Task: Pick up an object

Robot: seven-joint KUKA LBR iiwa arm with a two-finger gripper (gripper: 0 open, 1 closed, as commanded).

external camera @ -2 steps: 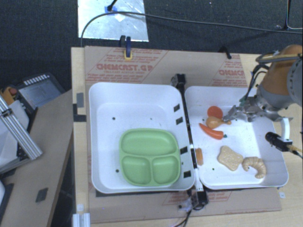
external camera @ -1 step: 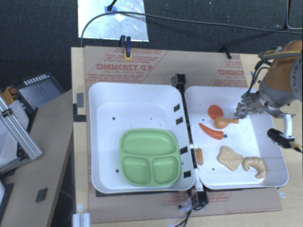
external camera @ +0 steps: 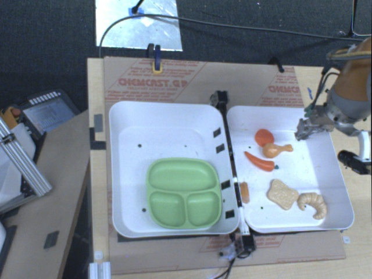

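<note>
Nearest the camera, a green divided tray (external camera: 184,193) is seen at 6 o'clock in the left bin (external camera: 125,132). Toy foods, among them a red chili (external camera: 259,161), are scattered in the right bin (external camera: 331,173). At its 2 o'clock edge the tool (external camera: 304,129) is poised; its opening cannot be told.

Bench (external camera: 192,74) cardboard-covered; two white bins touching: left bin (external camera: 131,132), right bin (external camera: 331,185).

Dark carpet floor (external camera: 46,34) around brown cardboard-topped bench (external camera: 192,80).
</note>
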